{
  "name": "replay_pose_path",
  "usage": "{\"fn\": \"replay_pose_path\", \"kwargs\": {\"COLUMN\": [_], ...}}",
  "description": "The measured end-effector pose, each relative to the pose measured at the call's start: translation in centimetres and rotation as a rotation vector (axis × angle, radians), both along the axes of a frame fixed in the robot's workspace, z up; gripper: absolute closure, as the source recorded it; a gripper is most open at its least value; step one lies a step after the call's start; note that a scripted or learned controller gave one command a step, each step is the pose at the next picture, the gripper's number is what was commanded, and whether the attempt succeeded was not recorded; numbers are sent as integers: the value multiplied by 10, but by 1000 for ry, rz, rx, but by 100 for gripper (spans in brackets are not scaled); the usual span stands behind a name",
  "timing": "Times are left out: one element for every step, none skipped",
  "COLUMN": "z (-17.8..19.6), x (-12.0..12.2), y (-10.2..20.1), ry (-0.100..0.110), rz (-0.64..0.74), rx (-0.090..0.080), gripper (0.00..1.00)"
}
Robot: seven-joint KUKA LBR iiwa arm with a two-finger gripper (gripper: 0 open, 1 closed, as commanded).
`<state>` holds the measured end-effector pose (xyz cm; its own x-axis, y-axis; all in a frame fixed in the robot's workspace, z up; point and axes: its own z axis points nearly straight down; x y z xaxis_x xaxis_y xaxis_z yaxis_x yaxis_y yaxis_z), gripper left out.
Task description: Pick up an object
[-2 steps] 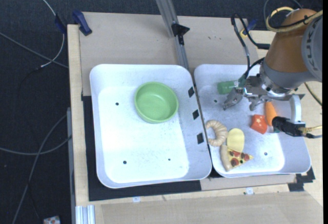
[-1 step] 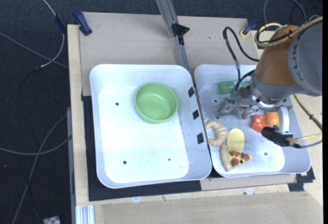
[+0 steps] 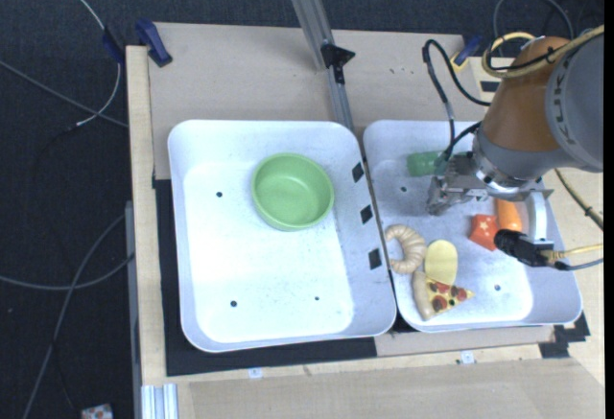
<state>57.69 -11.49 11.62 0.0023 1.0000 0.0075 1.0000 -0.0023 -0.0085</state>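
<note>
1. Camera view looks down on a bench [image 3: 240, 72] bearing two shallow white bins side by side: the left bin [image 3: 206, 312] and the right bin [image 3: 547, 307].
2. A green bowl [image 3: 294, 191] sits upright in the upper middle of the left bin, well apart from its walls.
3. The grey arm [image 3: 542, 110] with its orange band reaches in from the right and hangs over the upper part of the right bin.
4. The gripper [image 3: 443, 200] points down at the bin floor; whether its fingers are apart or together I cannot tell, and nothing is seen between them.
5. A small green object [image 3: 422, 162] lies just left of the gripper, near the bin's upper edge.
6. An orange object [image 3: 494, 225] lies to the gripper's right, partly hidden by the wrist hardware.
7. Lower down, a beige ring-shaped toy [image 3: 407, 247] lies near the bin's left wall.
8. A yellow piece [image 3: 441, 262] sits just beside the ring, touching a toy pizza slice [image 3: 439, 297] below it.
</note>
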Motion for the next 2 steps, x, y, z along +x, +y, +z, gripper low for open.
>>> {"fn": "replay_pose_path", "kwargs": {"z": [53, 113], "x": [-6, -7], "y": [7, 17], "ry": [-14, -12], "rz": [4, 4], "rx": [-6, -5], "gripper": [100, 100]}}
